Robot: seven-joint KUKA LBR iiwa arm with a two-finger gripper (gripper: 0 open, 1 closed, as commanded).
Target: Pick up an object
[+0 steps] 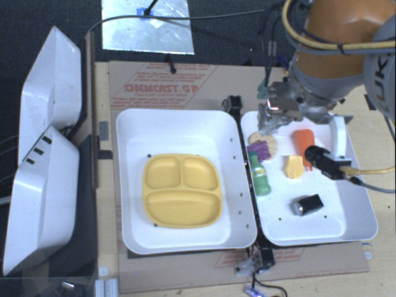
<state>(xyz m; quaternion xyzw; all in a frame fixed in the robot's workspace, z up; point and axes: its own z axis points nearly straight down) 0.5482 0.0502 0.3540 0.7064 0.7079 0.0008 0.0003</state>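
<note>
- Brown wood of the bench [185, 271] shows along the near edge, with a small clip and some wiring just in front of the seam between the two bins.
- Nearest in the right bin [346, 228] lies a small black and silver cylinder [307, 205], on its side and apart from the other things.
- Across the seam, the left bin [130, 228] holds a yellow divided plate [182, 189] with three compartments, set roughly in its middle.
- Along the right bin's left wall lies a green bottle [260, 176], lengthwise beside the seam.
- To its right sits a small yellow block [294, 166], near a black fitting with a white bracket that belongs to the arm.
- Just beyond the bottle's far end is a purple toy [265, 150], touching a tan round piece [255, 139] behind it.
- An orange piece [302, 140] lies further right, at about the same depth, partly under the arm's hardware.
- The gripper [270, 126] hangs above the far left part of the right bin, just over the tan piece and purple toy; I cannot tell how its fingers stand, and nothing is seen held.
- Above it the grey arm with its orange band [343, 23] fills the far right corner.
- Farthest back, a shiny metal sheet [146, 16] lies on dark floor, and cardboard with red print [167, 85] sits under the bins.
</note>
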